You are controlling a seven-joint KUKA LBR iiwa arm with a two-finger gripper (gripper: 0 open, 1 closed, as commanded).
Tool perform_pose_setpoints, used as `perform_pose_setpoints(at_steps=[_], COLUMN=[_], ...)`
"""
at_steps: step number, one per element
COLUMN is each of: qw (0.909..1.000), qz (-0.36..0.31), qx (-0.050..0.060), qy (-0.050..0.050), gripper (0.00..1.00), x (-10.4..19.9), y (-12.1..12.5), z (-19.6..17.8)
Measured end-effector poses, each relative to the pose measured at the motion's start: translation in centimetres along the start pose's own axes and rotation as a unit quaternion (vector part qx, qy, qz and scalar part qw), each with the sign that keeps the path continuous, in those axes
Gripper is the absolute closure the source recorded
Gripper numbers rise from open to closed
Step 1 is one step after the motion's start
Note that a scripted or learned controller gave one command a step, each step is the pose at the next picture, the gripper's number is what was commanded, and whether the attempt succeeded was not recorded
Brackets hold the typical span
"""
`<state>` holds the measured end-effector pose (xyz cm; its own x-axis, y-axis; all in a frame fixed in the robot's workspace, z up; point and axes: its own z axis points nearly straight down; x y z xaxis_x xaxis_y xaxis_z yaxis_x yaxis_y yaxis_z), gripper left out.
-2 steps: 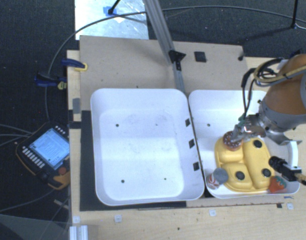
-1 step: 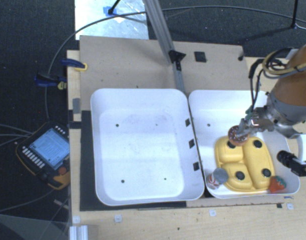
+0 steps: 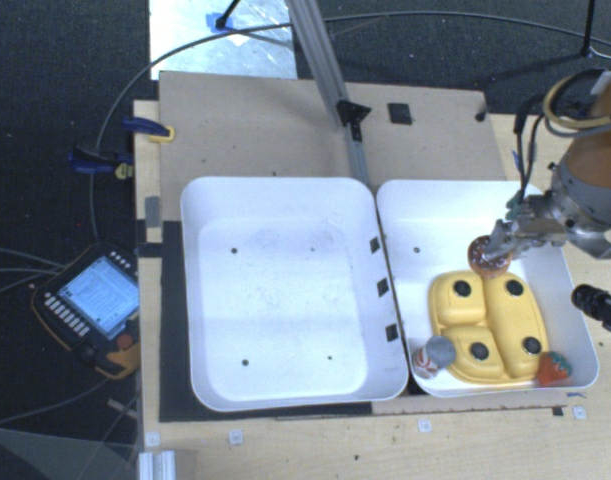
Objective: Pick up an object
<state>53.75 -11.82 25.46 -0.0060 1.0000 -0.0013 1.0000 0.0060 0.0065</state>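
Now my two-finger gripper (image 3: 491,256) low inside right shallow white bin (image 3: 415,223), above upper edge of big yellow moulded plastic block with black dots (image 3: 488,326); small reddish-brown round object (image 3: 482,254) at my fingertips, whether clamped or merely touched I cannot tell; small grey ball (image 3: 437,352) beside block's lower left; small red-orange piece (image 3: 554,368) at lower right; left white bin (image 3: 280,288) alongside.

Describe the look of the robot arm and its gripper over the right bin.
The arm is grey metal with an orange band above the wrist. Yellowish and dark cables loop beside its upper part. It tapers to a small grey gripper with a reddish-brown tip. Its finer details are too blurred to tell.
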Motion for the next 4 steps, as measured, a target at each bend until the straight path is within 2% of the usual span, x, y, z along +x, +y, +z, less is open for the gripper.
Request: perform_pose_setpoints(at_steps=[1, 2, 4], qw=[1.0000, 1.0000, 1.0000], qz=[-0.002, -0.003, -0.003], qx=[0.002, 0.003, 0.003], qy=[0.002, 0.002, 0.002], gripper=[1.00, 1.00, 1.00], x=[5.2, 11.1, 22.7], y=[0.3, 0.9, 0.6], z=[-0.6, 1.0, 0.9])
